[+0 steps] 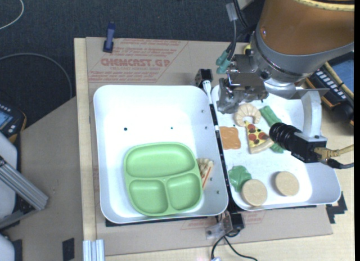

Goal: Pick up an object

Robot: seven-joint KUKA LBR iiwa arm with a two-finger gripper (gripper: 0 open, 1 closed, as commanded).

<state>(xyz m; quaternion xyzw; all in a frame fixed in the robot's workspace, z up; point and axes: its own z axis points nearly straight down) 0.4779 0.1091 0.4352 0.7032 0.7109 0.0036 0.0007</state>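
Note:
My gripper (229,101) hangs over the far left corner of the right bin (323,189), close to the divider between the bins. Just right of it lies a pale croissant (246,113). In front of that are a tan toast slice (229,138) and a pizza slice (257,137). A long green piece (269,117) runs behind the pizza. Nearer the front sit a green leafy piece (238,174) and two round tan biscuits (254,192) (287,183). Nothing shows between the gripper's tips.
The left bin (146,111) holds a green divided plate (162,176) at its front, with a small bundle of pale fries (205,170) beside the plate's right rim. The arm's large orange-banded body (315,12) overhangs the far right of the bench.

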